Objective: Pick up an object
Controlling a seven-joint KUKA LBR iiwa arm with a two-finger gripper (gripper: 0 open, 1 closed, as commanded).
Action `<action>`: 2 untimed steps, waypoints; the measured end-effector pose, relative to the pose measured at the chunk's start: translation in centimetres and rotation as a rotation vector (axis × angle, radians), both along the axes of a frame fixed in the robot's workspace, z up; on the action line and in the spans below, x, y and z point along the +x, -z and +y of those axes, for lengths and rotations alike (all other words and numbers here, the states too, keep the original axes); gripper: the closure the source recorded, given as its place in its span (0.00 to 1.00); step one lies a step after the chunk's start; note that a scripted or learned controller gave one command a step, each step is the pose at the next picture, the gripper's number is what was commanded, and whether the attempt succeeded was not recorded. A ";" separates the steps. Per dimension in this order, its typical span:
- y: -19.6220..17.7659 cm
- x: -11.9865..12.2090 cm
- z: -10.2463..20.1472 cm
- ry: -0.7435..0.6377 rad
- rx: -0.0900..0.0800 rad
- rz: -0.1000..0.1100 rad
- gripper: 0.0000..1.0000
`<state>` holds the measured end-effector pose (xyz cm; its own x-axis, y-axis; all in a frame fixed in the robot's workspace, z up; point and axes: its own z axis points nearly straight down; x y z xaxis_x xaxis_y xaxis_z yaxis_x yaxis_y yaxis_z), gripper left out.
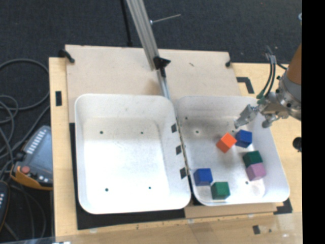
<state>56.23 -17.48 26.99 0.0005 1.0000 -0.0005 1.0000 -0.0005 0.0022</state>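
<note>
Gripper (254, 117) reaches in from right, hovers over upper right part of right bin (203, 105). Fingers spread apart, nothing between them.

Blocks lie in right bin:
- orange block (226, 142) just below gripper, touching blue block (244, 138) at its right
- dark green block (252, 158) just above purple block (256, 171), near right wall
- second blue block (203, 176) and green block (220, 189) near front edge

Left bin (127, 105) beside it on counter (117, 65).

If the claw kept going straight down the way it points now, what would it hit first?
Probably the blue cube or the orange cube beside it; the claw hangs just above them in the right bin, though depth is unclear.
</note>
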 end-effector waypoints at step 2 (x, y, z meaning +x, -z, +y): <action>14.2 3.5 -1.2 -0.002 -0.008 -0.018 0.00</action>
<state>59.68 -18.66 12.78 -0.0012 1.0000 -0.0084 0.9998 0.0014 0.0201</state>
